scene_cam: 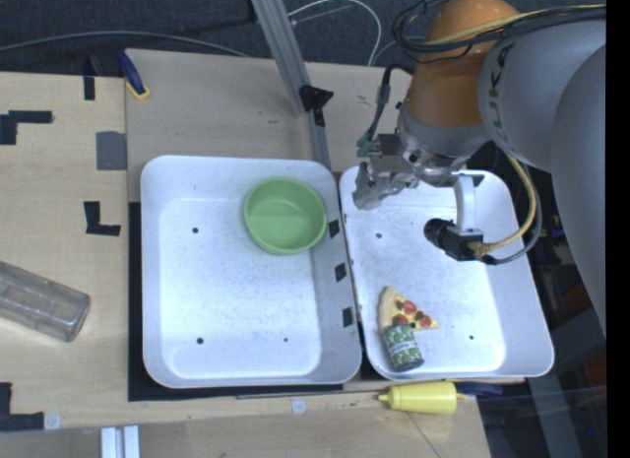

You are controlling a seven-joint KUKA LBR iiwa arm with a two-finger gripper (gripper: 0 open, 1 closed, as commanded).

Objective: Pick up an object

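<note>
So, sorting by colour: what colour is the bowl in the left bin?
Light green bowl, seen clearly in the camera view.

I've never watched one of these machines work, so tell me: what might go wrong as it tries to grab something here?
The claw hangs at the far left corner of the right-hand white bin, well away from the toy pizza slice and the small green can. It might close on nothing.

Those two lie touching, so a grab could knock one aside.

The round green plastic bowl is wide and may slip.
</note>
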